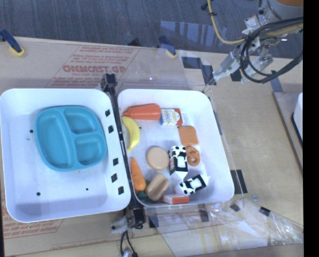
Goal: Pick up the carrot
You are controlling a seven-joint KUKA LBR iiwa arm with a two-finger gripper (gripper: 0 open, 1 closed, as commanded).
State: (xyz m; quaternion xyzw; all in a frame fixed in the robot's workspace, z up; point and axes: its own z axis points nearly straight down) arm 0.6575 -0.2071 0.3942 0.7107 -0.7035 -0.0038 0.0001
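Note:
The carrot (138, 174) is small and orange with a green end. It lies along the left wall of the right bin (217, 138), pointing up toward a banana (131, 133), and a bread roll (156, 186) lies against its right side. My gripper (217, 77) hangs above the bench just outside that bin's far right corner, well away from the carrot. The arm's wrist, wrapped in cables, sits behind it at the top right.
The right bin also holds a long red-orange sausage (142, 111), a small carton (171, 116), a tan disc (157, 158), an orange cracker (188, 135) and two black-and-white pieces (193, 183). A blue divided plate (71, 138) lies in the left bin (14, 197).

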